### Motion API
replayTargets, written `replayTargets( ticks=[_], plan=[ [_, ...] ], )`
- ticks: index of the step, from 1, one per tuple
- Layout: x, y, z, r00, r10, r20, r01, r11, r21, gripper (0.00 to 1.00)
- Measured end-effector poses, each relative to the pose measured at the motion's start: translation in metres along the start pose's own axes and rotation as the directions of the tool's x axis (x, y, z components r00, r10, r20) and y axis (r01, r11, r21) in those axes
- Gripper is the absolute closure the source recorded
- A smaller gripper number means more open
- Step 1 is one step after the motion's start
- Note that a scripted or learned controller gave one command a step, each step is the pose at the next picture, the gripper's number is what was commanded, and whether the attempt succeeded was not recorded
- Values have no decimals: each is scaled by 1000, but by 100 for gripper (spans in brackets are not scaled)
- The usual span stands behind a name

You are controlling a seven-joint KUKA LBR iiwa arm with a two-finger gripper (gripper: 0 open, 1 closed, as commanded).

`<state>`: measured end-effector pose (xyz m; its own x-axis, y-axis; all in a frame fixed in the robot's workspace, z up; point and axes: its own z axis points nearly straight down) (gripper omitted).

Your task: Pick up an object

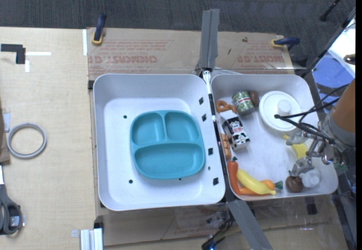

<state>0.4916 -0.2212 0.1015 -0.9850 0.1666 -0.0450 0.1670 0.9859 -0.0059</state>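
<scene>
step: reaching into right bin (266, 155) | gripper (308, 169) low by brown ball (293, 183) | fingers: cannot tell | next: close on one toy, lift

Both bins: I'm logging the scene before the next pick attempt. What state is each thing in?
Blue plate: flat, alone in left bin.
Green can: lying on its side, right bin.
White lid: flat.
Banana: lying at the front wall.
Gripper: low in the right bin's front corner.
</scene>
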Motion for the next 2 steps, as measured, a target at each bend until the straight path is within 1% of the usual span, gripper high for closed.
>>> replayTargets(
  ticks=[1,2],
  plan=[
    [7,24,2,989,147,-10,-147,989,-2,0],
    [9,24,-6,989,143,-21,-143,990,-1,100]
  ],
)
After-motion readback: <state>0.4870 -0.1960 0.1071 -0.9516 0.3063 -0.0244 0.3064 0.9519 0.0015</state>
